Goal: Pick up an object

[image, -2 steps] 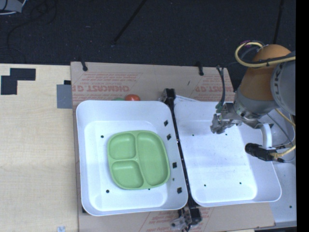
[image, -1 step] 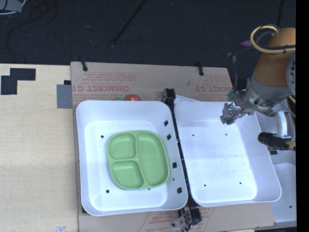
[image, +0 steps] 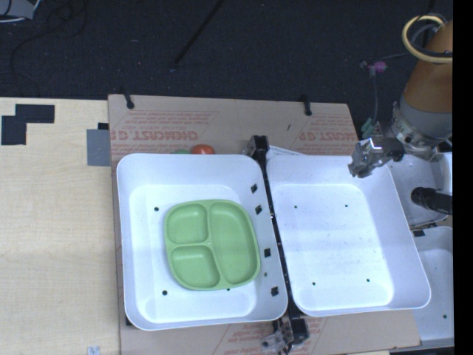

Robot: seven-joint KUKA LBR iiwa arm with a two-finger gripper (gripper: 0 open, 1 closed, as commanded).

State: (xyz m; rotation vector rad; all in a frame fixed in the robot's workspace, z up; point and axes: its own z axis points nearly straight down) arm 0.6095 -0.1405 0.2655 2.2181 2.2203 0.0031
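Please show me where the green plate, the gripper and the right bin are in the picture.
green plate (image: 212,244), camera view, on the middle where its dividers meet
gripper (image: 363,163), camera view, on its metal tip
right bin (image: 347,272), camera view, on its bare floor

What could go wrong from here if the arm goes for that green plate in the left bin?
The green plate lies flat and wide on the floor of the left bin, so a two-finger pinch may slip off its low rim. The end effector sits at the far corner of the right bin and must cross the raised divider, which it could clip.
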